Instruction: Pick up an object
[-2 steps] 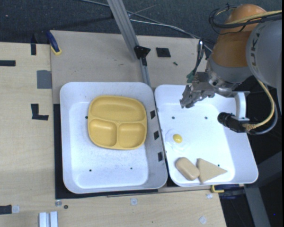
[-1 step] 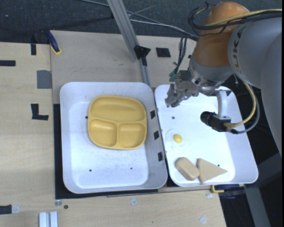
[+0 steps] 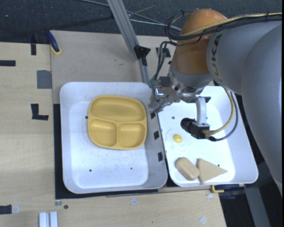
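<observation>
- I viewed the counter from above; it carried two shallow white bins side by side, the left bin and the right bin.
- The left bin held one yellow compartment tray, lying flat with its three recesses facing up, nearer the far wall of that bin.
- The right bin held three small candidates for the pick: a fried-egg toy near the middle, and a tan roll touching a tan wedge at the near wall.
- The arm reached in from the right, with its orange band above the wrist, so the wrist hung over the far end of the right bin, close to the divider between the bins.
- The tool sat just at that divider, near the tray's far right corner. I could not tell whether it was spread or pressed together; the wrist hardware hid that detail.
- I saw no object between its parts, so I logged no grasp.
- A black fitting with a yellow hose hung beside the egg toy.
- In my judgement the pick was not yet made; the nearest targets were the tray's edge and the egg toy.
- The roll and wedge, being in contact, looked harder to separate cleanly.
</observation>
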`<state>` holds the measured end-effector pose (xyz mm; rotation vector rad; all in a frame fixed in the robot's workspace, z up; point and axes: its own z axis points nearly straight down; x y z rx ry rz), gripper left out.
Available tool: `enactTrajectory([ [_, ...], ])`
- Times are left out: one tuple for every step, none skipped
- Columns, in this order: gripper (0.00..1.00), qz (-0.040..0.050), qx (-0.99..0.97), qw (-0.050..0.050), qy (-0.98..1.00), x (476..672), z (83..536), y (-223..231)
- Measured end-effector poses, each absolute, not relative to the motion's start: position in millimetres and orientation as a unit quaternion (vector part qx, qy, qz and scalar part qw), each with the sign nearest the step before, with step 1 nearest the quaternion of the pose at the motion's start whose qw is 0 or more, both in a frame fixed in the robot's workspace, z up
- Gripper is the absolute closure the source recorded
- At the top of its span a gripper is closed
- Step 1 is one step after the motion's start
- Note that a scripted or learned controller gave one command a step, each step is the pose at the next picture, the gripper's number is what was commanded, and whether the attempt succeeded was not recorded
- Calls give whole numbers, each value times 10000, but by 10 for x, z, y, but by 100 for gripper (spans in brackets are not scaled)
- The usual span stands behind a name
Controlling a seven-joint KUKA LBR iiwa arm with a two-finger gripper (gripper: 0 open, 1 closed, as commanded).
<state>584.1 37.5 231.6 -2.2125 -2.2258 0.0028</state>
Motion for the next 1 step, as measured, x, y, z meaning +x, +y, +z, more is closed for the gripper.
enactTrajectory([
  [100,-1,-7045,10,-7097,5786,2391,920],
])
